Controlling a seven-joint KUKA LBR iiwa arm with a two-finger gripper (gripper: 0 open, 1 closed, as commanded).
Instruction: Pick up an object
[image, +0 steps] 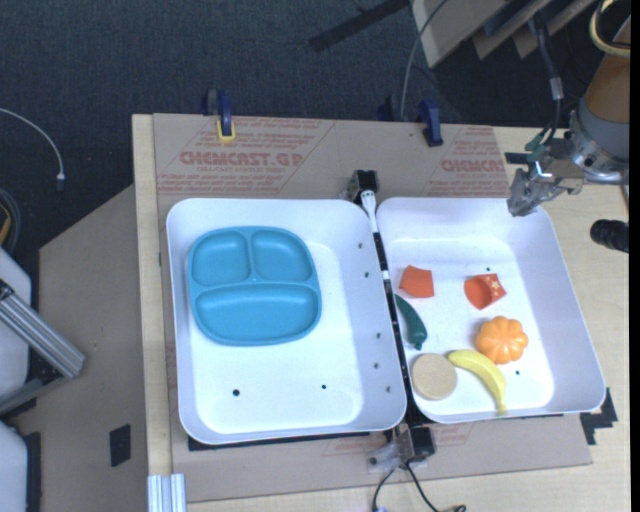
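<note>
The right bin (440, 245) holds an orange-red block (417, 282), a red piece (485, 291), an orange pumpkin (501, 339), a yellow banana (480, 375), a tan round disc (434, 376) and a dark green pepper (412, 320) by the left wall. My gripper (524, 201) hovers over the bin's far right corner, well above and behind the red piece. Nothing is seen between its fingers.
A blue divided plate (254, 284) lies in the left bin (290, 400). Blue clamps (222, 112) (430, 120) hold the cardboard sheet at the far edge. A black cable connector (364, 186) sits between the bins at the back.
</note>
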